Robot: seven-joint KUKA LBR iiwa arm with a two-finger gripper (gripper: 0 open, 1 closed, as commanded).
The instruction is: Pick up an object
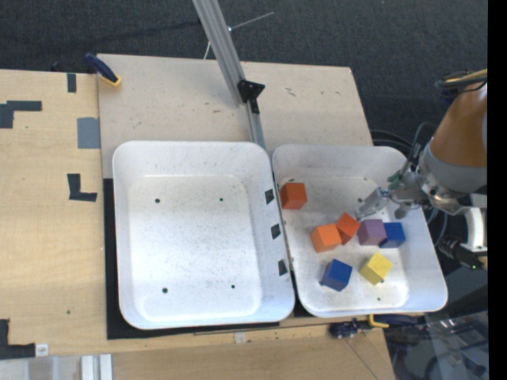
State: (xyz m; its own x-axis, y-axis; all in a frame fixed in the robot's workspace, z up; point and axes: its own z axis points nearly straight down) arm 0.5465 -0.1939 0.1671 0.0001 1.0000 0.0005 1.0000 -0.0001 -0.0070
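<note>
Camera view: arm enters from the right, gripper (379, 204) low over the right bin (420, 291). Can't tell whether the fingers are released or clenched; nothing visibly between them. Purple cube (371, 231) sits just below them, blue cube (393, 233) touching its right side, orange cubes (326, 237) just left of it. Yellow cube (376, 267) and a second blue cube (336, 275) lie further below; lone orange cube (293, 195) well left. Likely lined up on the purple cube, tight cluster risks a miss. Left bin (127, 212) sits well left on the counter (47, 172)
</note>
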